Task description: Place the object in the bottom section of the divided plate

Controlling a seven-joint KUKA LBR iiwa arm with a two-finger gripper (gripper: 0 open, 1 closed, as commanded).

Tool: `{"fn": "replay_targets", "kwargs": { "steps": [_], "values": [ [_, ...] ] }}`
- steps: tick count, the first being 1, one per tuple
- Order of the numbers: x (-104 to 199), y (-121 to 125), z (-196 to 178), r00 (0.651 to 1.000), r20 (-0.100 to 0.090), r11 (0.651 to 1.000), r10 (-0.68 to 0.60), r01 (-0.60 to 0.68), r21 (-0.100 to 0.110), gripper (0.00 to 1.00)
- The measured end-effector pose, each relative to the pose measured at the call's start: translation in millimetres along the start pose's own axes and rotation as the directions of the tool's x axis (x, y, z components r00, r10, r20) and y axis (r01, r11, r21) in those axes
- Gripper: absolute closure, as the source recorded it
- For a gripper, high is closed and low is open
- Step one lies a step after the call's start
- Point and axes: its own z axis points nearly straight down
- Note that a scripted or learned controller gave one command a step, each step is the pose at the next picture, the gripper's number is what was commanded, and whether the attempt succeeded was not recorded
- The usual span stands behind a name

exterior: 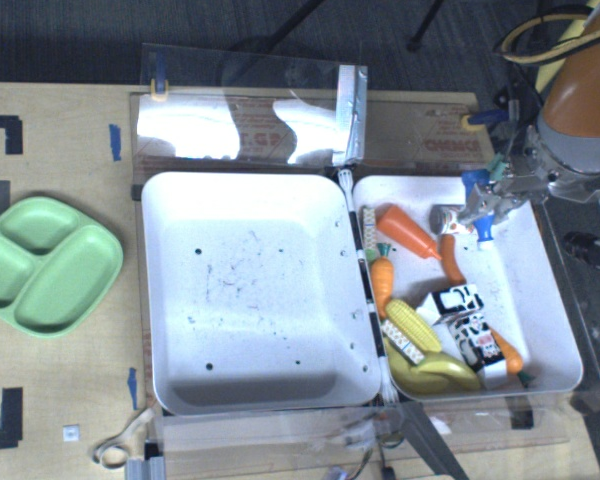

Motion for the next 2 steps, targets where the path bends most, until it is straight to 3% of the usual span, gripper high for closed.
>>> {"fn": "replay_targets", "kwargs": {
  "steps": [1, 2],
  "values": [
    [77, -29, -15, 1.000, -0.002, 1.000, -0.018, 0.018, 0.002, 1.00],
    [126, -97, 29, 0.977, -0.001, 0.977, 0.213, -0.213, 0.004, 1.00]
  ]
}}
